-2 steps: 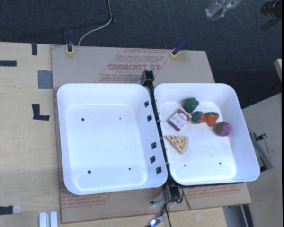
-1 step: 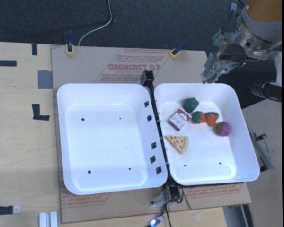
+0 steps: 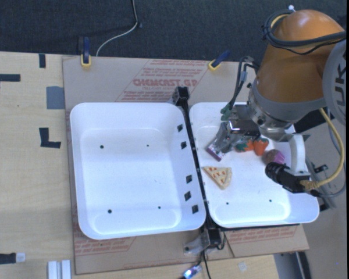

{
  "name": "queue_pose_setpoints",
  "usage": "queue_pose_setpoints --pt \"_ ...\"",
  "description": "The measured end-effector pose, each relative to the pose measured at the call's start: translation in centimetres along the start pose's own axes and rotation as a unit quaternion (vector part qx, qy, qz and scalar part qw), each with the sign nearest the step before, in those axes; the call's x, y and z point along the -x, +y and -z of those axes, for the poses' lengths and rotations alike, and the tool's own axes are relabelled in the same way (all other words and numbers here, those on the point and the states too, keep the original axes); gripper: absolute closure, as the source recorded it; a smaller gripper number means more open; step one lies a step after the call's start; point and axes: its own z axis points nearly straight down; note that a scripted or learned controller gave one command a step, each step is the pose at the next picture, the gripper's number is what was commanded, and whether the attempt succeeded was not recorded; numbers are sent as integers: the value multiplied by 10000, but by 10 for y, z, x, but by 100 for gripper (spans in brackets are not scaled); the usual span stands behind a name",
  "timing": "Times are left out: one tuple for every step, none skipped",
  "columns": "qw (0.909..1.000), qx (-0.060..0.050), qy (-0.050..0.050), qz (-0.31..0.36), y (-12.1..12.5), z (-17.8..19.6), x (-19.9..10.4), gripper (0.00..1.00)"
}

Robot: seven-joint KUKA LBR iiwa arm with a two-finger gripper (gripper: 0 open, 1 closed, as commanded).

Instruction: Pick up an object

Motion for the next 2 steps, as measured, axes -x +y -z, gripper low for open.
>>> queue_pose_setpoints --pt "9999 149 -2 3 22 116 -18 100" --pt "10000 79 -9 -3 21 119 -17 100"
